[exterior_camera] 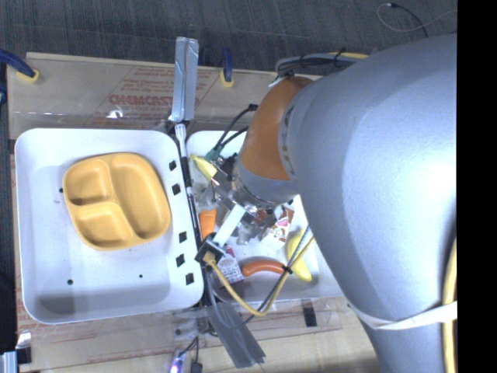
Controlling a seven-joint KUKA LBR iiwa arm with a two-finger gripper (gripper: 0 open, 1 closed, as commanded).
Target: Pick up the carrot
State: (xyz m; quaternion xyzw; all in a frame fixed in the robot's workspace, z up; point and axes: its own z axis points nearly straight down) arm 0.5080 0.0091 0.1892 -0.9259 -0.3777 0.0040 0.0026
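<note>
A short orange piece that looks like the carrot [206, 222] lies in the right bin [203, 140], tight against the wall between the two bins. My gripper [235, 225] hangs low over that bin, just right of the orange piece, below the orange wrist band [264, 134]. The arm's grey body hides most of the right bin. I cannot make out whether anything sits in the gripper.
A curved orange-red item [262, 268] and a yellow banana-like piece [300, 256] lie near the right bin's front. A small yellow-green item [203, 166] lies at its back left. The left bin [39, 208] holds a yellow divided plate [116, 200]. A yellow cable [233, 295] loops at the front.
</note>
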